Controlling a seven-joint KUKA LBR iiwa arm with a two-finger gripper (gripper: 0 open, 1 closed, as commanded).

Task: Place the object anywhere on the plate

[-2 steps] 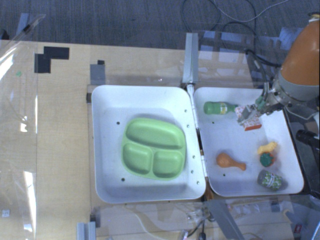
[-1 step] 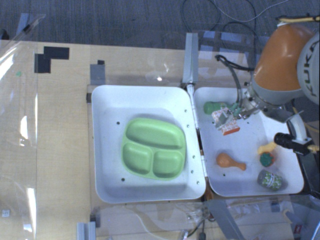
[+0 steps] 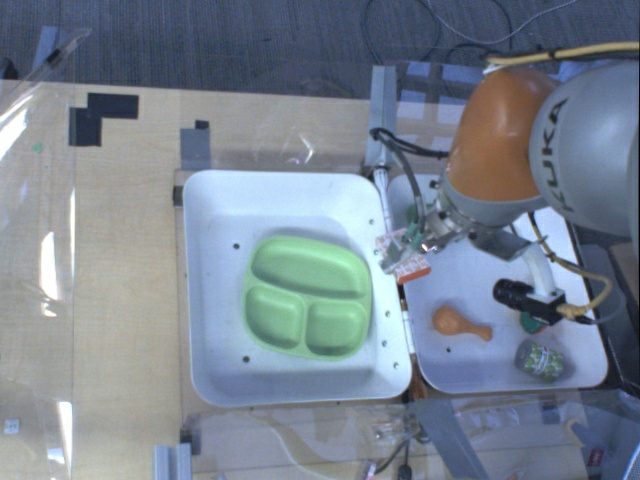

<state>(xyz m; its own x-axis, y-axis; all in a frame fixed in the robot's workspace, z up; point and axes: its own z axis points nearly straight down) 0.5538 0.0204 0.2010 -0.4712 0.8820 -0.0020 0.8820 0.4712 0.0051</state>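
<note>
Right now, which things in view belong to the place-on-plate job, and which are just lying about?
Belongs to the job:
- green plate, three compartments, in the left bin
- claw, over the ridge between the bins
- orange object and green speckled object, candidates in the right bin

Lying about:
- black tape patches on the bench
- cables on the floor

Green plate (image 3: 307,295) (white bins (image 3: 215,268)), orange obj (image 3: 460,323).

Two shallow white bins sit side by side on a pale wooden bench (image 3: 100,298): the left bin (image 3: 215,298) and the right bin (image 3: 440,363). Black tape patches (image 3: 100,113) mark the bench's far left. Dark cables (image 3: 440,18), perhaps two, loop on grey carpet (image 3: 200,18).
</note>
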